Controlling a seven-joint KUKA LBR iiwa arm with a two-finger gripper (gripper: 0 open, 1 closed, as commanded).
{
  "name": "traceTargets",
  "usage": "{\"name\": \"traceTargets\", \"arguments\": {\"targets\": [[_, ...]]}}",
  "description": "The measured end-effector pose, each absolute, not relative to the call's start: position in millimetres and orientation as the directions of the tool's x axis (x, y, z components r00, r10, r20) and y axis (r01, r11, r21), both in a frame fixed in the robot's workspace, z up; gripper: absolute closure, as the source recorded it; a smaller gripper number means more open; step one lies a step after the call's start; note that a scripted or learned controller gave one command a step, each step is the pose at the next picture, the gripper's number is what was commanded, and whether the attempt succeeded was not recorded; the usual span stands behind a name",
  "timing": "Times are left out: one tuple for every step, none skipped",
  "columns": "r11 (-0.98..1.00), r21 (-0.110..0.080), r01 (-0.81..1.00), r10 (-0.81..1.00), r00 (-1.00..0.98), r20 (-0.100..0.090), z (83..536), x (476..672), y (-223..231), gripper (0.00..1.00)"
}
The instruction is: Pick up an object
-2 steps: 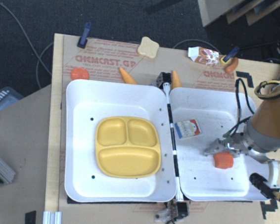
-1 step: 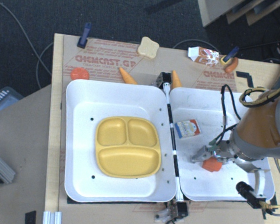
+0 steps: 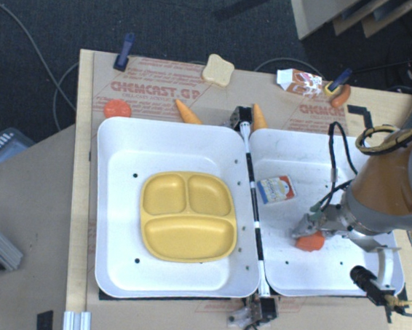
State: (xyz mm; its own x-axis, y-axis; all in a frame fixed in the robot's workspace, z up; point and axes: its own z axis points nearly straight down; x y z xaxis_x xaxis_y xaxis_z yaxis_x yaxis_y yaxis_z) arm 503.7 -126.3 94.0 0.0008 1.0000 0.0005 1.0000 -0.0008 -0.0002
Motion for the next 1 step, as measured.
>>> {"name": "traceTargets", "arguments": {"targets": [[0.002, 0.001, 1.000, 1.000, -0.002, 0.001, 185.0, 551.9, -49.5, 1.00]]}}
